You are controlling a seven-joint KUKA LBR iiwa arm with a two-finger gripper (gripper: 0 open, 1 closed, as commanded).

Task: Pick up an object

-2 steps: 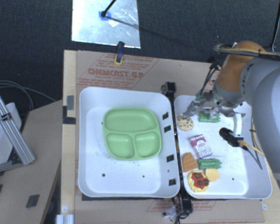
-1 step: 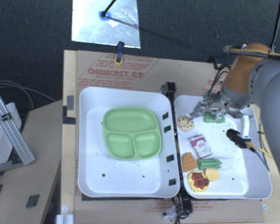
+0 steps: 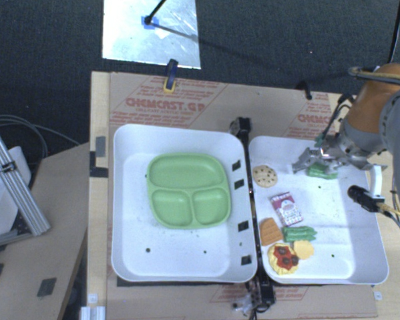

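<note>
pizza toy [image 3: 284, 258] + cookie [image 3: 264, 175] in rt bin [image 3: 365, 265]; green tray [image 3: 187, 190] in lt bin [image 3: 127, 206]

One fixed camera, high above the bench, looking down at a slant.

It stands well back, far enough to take in both white bins whole: the left bin [image 3: 127, 206] sits near the middle of the frame and the right bin [image 3: 362, 251] runs toward the right edge. The far side of the bench [image 3: 210, 99] lies toward the top, the near side toward the bottom, and dark floor shows beyond it. The arm [image 3: 383, 105] enters from the upper right. A second table [image 3: 47, 208] edges in at the left.
</note>
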